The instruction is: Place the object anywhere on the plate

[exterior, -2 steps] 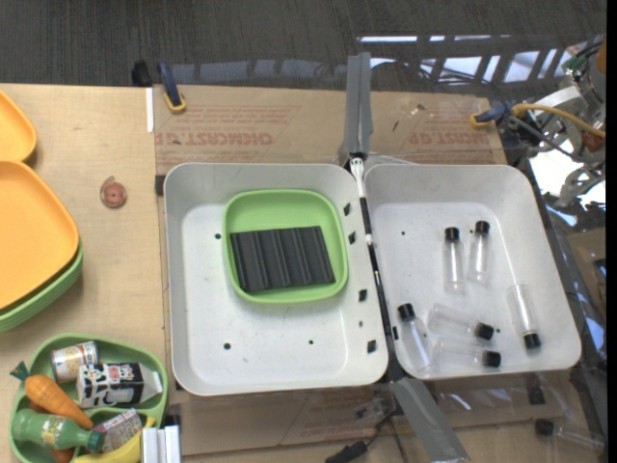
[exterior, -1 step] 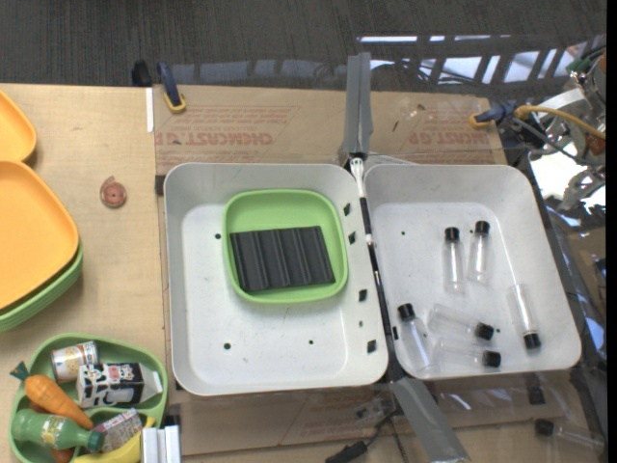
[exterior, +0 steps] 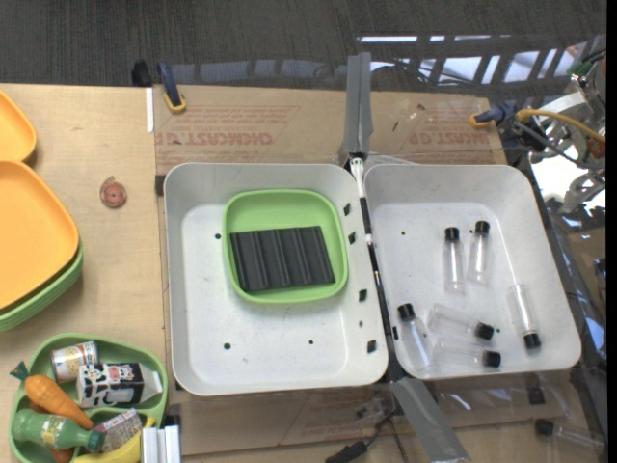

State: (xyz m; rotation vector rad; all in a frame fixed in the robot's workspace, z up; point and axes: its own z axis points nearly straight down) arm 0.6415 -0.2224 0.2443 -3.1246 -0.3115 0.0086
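Note:
A green square plate (exterior: 284, 205) sits in the left white bin (exterior: 193, 355), toward its back. A dark grey ribbed slab (exterior: 286, 258) lies flat on the plate and covers most of its floor. In the right white bin (exterior: 540, 210) lie several clear vials with black caps. Two vials (exterior: 451, 257) rest side by side near the middle, and one vial (exterior: 521, 312) lies at the right. The other vials (exterior: 453, 340) are clustered at the front.
Stacked orange plates (exterior: 29, 230) lie on the wooden table at the left. A green bowl of toy food (exterior: 82, 403) is at the front left. Blue clamps (exterior: 172, 95) hold the cardboard behind the bins. Cables and metal framing (exterior: 569, 133) crowd the back right.

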